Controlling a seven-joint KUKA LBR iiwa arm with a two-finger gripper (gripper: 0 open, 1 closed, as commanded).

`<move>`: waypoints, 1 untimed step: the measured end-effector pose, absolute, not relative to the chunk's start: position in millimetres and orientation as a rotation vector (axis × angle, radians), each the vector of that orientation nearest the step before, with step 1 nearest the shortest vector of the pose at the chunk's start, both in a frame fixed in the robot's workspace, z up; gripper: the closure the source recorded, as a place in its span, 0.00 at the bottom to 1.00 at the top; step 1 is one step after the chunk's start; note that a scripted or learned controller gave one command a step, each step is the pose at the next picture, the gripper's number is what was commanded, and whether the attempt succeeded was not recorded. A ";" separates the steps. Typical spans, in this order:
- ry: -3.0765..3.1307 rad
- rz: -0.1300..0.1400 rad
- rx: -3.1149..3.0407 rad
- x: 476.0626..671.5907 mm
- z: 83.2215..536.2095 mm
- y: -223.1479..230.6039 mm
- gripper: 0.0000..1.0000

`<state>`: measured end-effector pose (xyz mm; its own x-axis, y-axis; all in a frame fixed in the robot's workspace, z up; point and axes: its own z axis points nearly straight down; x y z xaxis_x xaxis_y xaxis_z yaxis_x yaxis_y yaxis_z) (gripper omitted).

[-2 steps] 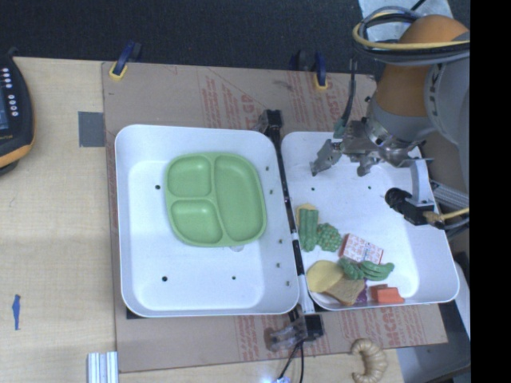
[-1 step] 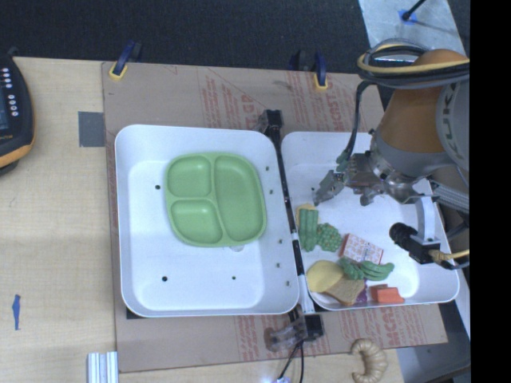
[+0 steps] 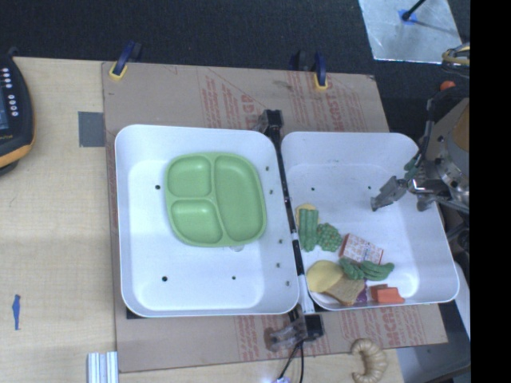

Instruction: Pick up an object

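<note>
My gripper (image 3: pixel 406 200) hangs over the right side of the right bin (image 3: pixel 343 162), open, with nothing between its fingers. A pile of toy food lies in that bin's front part, left of and nearer than the gripper: a yellow-green piece (image 3: pixel 307 216), a knobbly green piece (image 3: pixel 327 235), a red and white box (image 3: pixel 362 250), a yellow lemon shape (image 3: pixel 322 275), a brown bread slice (image 3: pixel 344 291), a dark green pod (image 3: pixel 369 270) and an orange block (image 3: pixel 387 295). A green divided plate (image 3: pixel 215 199) lies in the left bin (image 3: pixel 140 262).
A tan curled toy (image 3: pixel 369 358) lies on the cardboard in front of the right bin. A black and orange pendant (image 3: pixel 11 110) sits at the bench's left edge. Clamps (image 3: pixel 319 72) hold the cardboard's far edge. The bins' shared rim (image 3: pixel 285 206) runs between them.
</note>
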<state>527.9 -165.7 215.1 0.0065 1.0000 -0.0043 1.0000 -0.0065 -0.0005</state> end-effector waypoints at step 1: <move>2.239 -0.008 2.219 491.0 101.3 -88.6 0.00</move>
<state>491.0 -88.6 101.3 -0.0092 0.9999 0.0040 0.9999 0.0093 -0.0112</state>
